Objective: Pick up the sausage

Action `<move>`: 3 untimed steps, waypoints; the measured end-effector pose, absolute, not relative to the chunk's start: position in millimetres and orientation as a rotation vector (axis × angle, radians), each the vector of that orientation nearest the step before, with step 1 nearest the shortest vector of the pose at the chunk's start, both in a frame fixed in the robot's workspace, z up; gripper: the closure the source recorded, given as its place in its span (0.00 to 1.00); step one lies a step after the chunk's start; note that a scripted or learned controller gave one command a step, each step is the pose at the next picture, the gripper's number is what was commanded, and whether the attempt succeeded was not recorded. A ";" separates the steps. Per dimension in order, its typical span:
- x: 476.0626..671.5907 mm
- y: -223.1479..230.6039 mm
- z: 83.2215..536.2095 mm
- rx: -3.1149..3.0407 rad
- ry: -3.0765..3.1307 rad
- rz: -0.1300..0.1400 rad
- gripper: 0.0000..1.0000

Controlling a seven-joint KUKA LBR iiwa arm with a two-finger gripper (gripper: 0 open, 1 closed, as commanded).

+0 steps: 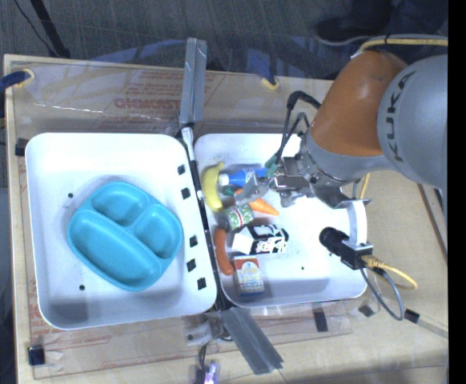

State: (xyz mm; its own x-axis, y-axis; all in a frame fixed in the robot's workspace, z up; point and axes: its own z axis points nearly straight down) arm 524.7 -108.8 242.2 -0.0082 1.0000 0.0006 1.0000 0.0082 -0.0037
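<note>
In the right bin (329, 282), sausage (222, 252) by left wall (end under carton (249, 276)), gripper (253, 189) state unclear.

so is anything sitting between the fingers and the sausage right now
Yes. The gripper hangs over the toy pile at the back of the right white bin, while the reddish-orange sausage lies nearer the front by the divider. The small green can and orange carrot sit between them; the sausage's top looks uncovered.

Wooden bench (393, 214) with two shallow white bins (49, 238) (313, 282) side by side.
</note>
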 end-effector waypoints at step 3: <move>549.8 -41.6 309.1 -2.391 -2.038 0.003 1.00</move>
State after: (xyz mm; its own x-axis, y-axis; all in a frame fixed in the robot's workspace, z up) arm 549.8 -41.6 309.1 0.1581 0.9874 -0.0015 0.9874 -0.1581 -0.0009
